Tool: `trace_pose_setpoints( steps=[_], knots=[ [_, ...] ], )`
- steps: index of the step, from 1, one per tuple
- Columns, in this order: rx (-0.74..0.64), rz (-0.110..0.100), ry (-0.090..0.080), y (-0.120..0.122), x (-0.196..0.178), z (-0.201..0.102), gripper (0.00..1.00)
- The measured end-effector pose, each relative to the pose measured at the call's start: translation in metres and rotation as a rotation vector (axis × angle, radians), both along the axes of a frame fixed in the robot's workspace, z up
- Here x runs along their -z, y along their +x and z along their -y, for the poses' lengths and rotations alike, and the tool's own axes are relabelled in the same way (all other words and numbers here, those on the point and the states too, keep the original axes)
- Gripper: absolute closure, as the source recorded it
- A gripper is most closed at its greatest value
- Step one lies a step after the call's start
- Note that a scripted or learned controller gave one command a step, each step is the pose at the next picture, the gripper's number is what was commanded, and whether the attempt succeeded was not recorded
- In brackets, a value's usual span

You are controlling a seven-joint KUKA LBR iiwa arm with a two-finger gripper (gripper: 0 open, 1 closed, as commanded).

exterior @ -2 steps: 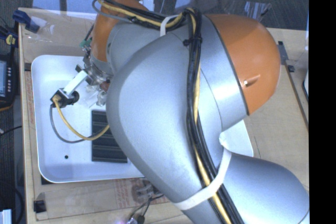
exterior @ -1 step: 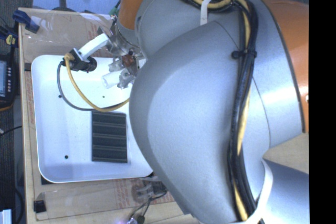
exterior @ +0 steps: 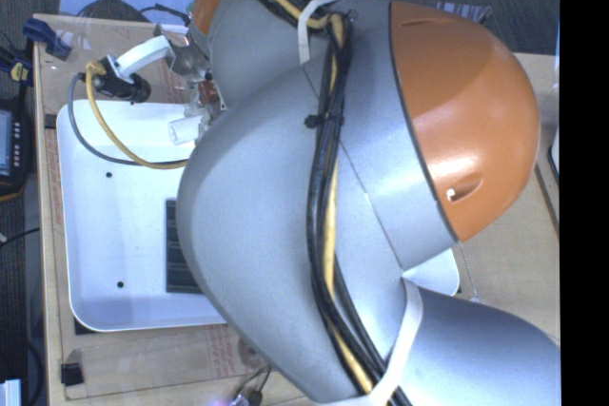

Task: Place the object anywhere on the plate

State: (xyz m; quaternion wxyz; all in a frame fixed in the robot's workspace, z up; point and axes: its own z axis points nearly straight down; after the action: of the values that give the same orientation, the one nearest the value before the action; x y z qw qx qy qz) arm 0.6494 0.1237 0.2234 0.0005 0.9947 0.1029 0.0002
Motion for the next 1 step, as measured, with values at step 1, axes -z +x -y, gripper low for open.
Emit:
trace_pose_setpoints(
  steps=[1],
  knots=[
    [-0.047, -0.001, 0.001, -0.0166, -0.083, 0.05, 1.0]
  ],
)
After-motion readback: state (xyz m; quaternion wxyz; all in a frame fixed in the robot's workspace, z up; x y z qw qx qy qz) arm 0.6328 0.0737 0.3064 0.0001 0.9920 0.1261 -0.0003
